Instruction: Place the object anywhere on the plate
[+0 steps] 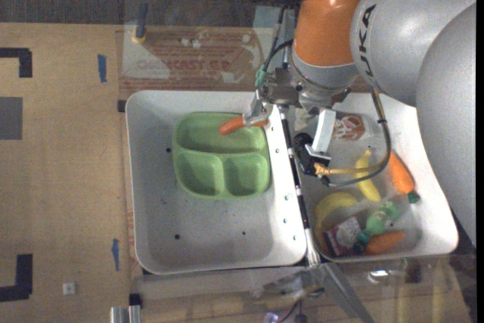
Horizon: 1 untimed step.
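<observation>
The carrot [232, 125], pinched in the gripper [255, 117] over the green plate's [221, 181] upper edge, should move further inward before the jaws let go.

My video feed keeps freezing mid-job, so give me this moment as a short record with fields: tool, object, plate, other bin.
tool: the tool is over the upper right corner of the plate, near the wall between the two bins
object: small orange carrot-shaped toy, lying over the plate's upper right rim, right at the tool; hold cannot be confirmed
plate: green plastic plate with three compartments, in the left white bin
other bin: right white bin with a yellow banana, two more orange carrots, and small packets
</observation>
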### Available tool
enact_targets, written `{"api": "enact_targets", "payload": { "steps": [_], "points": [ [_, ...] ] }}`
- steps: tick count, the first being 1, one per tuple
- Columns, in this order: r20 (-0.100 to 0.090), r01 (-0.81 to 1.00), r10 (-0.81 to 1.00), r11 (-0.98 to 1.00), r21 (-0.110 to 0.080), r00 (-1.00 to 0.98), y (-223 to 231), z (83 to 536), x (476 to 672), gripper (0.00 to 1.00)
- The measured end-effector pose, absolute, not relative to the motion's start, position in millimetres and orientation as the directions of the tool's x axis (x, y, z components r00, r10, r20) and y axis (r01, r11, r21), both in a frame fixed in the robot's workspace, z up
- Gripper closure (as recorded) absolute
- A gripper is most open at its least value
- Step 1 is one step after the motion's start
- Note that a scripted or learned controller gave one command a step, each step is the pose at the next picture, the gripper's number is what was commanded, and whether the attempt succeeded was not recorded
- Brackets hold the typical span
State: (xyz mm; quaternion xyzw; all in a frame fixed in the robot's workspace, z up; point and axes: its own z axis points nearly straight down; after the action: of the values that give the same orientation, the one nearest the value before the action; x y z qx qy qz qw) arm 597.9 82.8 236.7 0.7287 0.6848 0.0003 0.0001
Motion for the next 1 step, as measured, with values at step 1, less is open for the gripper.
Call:
{"api": "enact_targets", "payload": {
  "steps": [1],
  "points": [
    [0.000,0.998,0.998,-0.063,0.003,0.063,82.1,246.9,598.9,1.00]
  ]
}}
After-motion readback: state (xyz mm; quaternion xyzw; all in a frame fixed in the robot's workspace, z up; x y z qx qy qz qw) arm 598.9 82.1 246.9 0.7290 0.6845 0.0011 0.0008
